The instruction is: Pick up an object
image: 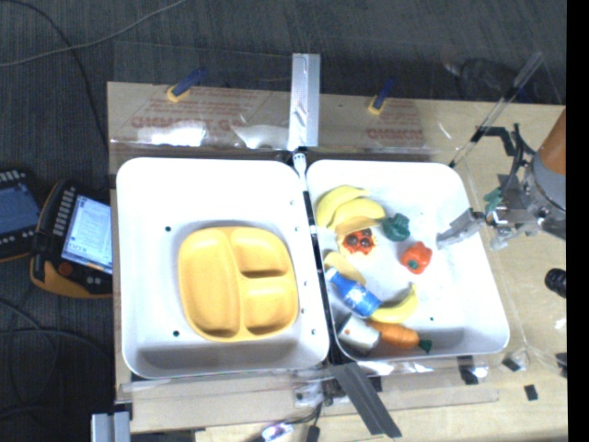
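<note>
The right bin [469, 288] holds several toy foods. Two yellow bananas [342, 208] lie at its back left, with an orange-red piece [359, 240] just in front of them. A green piece [398, 227] and a red pepper [416, 258] sit near the middle. A blue can [352, 294], a third banana [398, 305], an orange carrot [399, 337] and a grey-white object [359, 335] crowd the front left corner. My gripper [479, 228] hangs over the bin's right rim, to the right of the red pepper, with nothing seen in it.
The left bin [147, 210] carries a yellow divided tray [237, 279]. A metal post [305, 99] stands behind the wall between the bins. A handheld controller [69, 242] lies on the floor at the left. Thin rods and cables cross behind the gripper at the right.
</note>
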Controlling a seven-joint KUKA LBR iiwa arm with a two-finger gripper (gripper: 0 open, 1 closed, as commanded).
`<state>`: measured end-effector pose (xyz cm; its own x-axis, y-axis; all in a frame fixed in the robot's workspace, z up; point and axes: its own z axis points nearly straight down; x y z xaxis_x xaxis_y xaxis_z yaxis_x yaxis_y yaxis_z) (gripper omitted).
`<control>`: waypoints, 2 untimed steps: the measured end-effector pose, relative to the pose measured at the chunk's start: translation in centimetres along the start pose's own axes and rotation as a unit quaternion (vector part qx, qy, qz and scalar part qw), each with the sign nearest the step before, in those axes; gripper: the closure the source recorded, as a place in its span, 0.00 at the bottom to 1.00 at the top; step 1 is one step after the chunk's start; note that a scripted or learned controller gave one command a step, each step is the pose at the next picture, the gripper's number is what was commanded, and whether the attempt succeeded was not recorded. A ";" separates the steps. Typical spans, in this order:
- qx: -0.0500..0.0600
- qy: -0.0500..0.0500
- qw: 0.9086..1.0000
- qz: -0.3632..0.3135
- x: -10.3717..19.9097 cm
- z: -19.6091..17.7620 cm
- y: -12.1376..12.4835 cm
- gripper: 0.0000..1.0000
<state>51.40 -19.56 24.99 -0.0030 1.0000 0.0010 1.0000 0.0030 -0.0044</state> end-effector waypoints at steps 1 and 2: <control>-0.004 -0.002 0.999 -0.032 1.5 15.9 1.8 0.00; -0.006 -0.004 0.991 -0.132 0.6 16.1 8.1 0.00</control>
<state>59.42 -18.94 8.89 -0.2655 0.9641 -0.0071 0.9641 0.2655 0.0074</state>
